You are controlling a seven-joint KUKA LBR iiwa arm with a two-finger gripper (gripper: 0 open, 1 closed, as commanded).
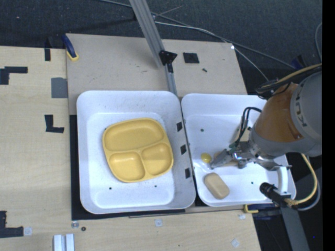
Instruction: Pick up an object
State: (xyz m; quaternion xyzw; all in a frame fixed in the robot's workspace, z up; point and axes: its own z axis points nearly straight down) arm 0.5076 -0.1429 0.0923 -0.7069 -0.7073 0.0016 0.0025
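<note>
A tan bread-like block (216,185) lies near the front of the right bin (220,109). A small yellow object (205,158) sits just behind it, close to the bin's left wall. My gripper (217,161) is low inside the right bin, its tip right beside the small yellow object and just above the tan block. The grey arm with its orange band (277,124) reaches in from the right. A yellow divided tray (138,149) rests in the left bin (89,140).
A grey pole (149,25) slants down from the top to the gap between the bins. Cables (246,122) loop over the right bin beside the wrist. The bench around the bins bears black tape marks.
</note>
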